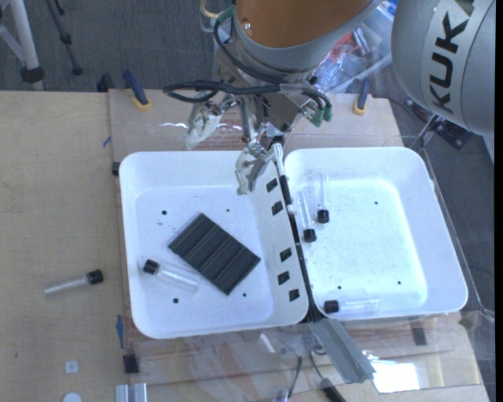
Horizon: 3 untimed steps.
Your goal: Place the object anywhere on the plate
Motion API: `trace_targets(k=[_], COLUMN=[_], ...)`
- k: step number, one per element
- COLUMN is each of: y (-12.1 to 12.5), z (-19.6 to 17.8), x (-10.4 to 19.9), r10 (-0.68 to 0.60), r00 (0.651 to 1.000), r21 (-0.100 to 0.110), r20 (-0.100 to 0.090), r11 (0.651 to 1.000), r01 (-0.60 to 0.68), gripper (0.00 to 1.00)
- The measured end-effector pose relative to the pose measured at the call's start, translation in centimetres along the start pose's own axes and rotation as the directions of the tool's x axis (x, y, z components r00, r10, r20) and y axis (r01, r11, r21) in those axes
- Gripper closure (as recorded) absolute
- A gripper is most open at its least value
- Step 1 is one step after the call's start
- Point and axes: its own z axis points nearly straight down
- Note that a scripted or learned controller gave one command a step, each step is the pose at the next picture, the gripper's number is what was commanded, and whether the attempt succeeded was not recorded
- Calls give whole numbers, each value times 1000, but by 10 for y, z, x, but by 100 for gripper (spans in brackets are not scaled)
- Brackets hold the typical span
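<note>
We see two glossy white plastic bins [361, 259] on a pale, matt wooden bench [55, 196]. A matt black ribbed plate [214, 253] lies beside a clear, black-capped tube [169, 272]. The arm [452, 55] shows smooth grey casing and a shiny orange band [299, 17].
</note>
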Motion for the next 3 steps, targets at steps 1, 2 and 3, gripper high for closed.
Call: trace_targets(k=[1,2,3], y=[0,0,0], z=[0,0,0], x=[0,0,0], r10=[0,0,0], r00=[1000,1000,1000], r21=[0,0,0], r20=[0,0,0], r11=[1000,1000,1000], r01=[0,0,0], gripper=[0,0,0])
